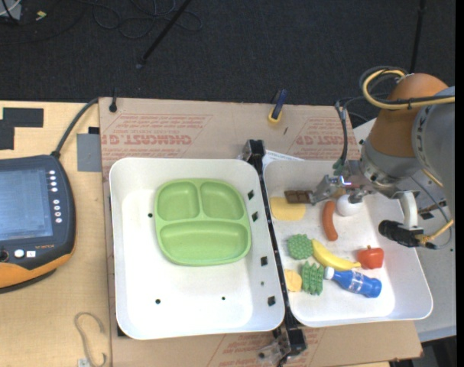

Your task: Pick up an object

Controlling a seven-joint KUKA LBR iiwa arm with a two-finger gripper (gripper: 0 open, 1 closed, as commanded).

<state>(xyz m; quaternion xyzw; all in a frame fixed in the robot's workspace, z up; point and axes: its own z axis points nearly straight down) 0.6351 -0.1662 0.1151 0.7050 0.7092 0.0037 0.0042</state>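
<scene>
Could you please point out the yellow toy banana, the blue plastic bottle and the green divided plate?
yellow toy banana (332, 257), camera view, middle of its curve
blue plastic bottle (360, 284), camera view, its body
green divided plate (203, 238), camera view, large lower compartment

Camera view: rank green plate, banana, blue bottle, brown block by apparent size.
1. Green plate, by far the largest.
2-3. Banana and blue bottle: they look about alike, so I will not rank them.
4. Brown block, smallest.

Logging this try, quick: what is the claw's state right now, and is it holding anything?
Claw: cannot be told. It sits over the right bin, just above the hot dog, with nothing visibly held.
</scene>
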